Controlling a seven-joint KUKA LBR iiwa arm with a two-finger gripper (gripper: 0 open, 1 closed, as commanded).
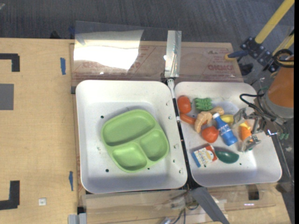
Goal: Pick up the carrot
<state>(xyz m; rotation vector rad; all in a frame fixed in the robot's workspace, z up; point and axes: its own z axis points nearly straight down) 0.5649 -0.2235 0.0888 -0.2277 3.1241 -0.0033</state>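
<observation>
Presently on the bench: two shallow white bins side by side.

Left bin [88, 97]: one green divided plate [135, 139], three compartments, lying flat near the bin's middle.

Right bin [261, 171]: assorted toy food, mostly in its upper and middle part.
- Red tomato-like ball [184, 104], upper left corner, close to the dividing wall.
- Green leafy piece [203, 103], just right of that ball.
- Red-orange stick-shaped piece [187, 119], below the ball, along the left wall.
- Tan curled piece [203, 120], centre-left.
- Second red ball [210, 134], touching the tan piece's lower end.
- Blue bottle [225, 130], lying tilted, just right of the second red ball.
- Small yellow piece [227, 119], at the bottle's upper end.
- Small printed carton [203, 156], lower left.
- Dark green oval piece [227, 156], just right of the carton.
- Carrot [244, 131], orange, at the right-hand middle of the bin, right of the blue bottle.

Arm [285, 90]: enters from the right of the frame, orange band visible at the upper right. Gripper [248, 133]: low over the right side of the right bin, directly against the carrot. Claw state: cannot be told; the metalwork and cables blur together around the orange piece.
</observation>
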